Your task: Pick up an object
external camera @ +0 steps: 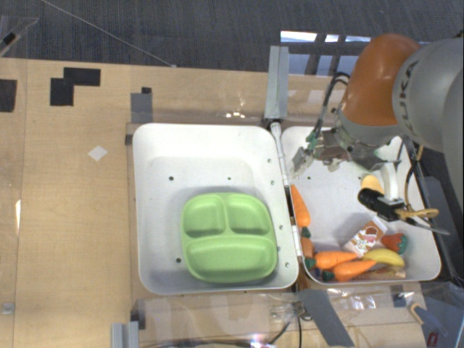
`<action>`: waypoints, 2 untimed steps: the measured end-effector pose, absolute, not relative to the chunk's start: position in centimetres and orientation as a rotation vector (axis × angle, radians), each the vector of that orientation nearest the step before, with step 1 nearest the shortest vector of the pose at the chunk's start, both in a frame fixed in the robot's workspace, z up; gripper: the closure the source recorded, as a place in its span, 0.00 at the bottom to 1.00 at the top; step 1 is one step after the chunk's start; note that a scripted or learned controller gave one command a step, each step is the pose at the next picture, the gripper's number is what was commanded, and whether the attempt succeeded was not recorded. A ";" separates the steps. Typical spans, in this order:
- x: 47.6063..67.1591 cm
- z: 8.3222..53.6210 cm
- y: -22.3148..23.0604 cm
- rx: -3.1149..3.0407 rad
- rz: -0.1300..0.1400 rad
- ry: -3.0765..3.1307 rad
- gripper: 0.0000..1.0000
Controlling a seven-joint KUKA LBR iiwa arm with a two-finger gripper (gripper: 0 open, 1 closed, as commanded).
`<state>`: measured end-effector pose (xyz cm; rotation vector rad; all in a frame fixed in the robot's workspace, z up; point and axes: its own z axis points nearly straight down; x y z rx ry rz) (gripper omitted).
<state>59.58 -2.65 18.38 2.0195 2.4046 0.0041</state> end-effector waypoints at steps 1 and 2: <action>61.4 18.3 -7.1 2.135 0.003 2.301 0.00; 63.7 13.7 -12.9 2.324 0.002 2.112 0.00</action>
